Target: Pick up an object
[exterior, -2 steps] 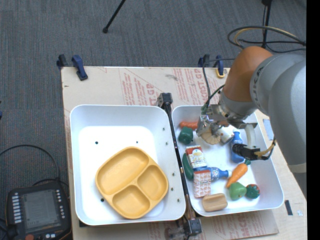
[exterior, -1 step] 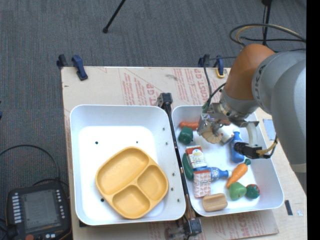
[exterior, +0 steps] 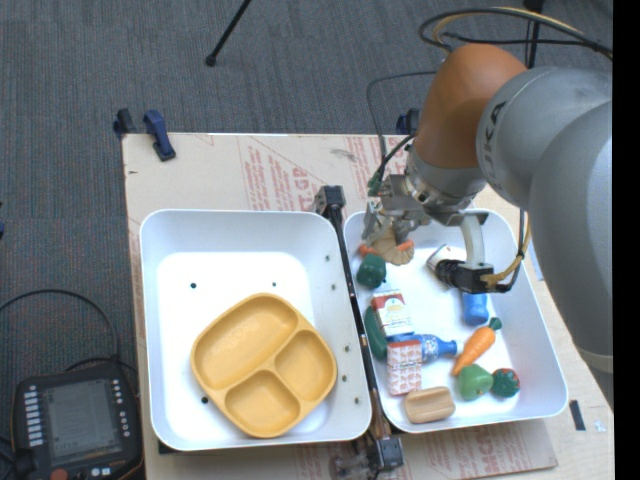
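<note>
Below — grey carpet (exterior: 300,58), cardboard-topped bench (exterior: 250,168) — two white bins (exterior: 165,238).

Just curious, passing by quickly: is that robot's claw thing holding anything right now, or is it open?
End effector: low over the right bin's far-left corner, by a small green toy; open or closed cannot be told.

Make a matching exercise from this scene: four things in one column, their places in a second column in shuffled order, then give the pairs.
Things:
1. yellow divided plate
2. toy carrot
3. tan bread piece
4. blue clamp

Places:
A. near front edge of the right bin
B. on the board's back left edge
C. in the left bin
D. right side of the right bin, beside a green toy

Pairs: 1-C, 2-D, 3-A, 4-B
</note>
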Robot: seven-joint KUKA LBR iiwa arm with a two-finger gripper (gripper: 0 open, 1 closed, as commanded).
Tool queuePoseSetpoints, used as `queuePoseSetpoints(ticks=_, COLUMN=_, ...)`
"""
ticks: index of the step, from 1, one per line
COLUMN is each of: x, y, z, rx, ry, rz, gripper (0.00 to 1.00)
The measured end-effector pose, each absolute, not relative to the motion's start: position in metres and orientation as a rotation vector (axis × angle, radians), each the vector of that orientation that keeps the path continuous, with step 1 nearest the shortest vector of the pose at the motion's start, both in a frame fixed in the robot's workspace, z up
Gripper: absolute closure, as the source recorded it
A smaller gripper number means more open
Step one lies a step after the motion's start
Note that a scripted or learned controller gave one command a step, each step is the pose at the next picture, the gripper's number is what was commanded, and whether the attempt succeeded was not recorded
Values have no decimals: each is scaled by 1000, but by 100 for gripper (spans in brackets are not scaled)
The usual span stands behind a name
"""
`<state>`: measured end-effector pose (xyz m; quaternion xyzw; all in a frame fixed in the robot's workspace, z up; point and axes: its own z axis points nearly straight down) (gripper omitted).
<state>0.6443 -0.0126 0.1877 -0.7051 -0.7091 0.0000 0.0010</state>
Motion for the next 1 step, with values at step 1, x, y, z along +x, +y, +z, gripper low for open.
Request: queuePoseSetpoints(ticks=1, x=630, y=69, z=191, rx=-2211, ry=-2227, rz=3, gripper=100)
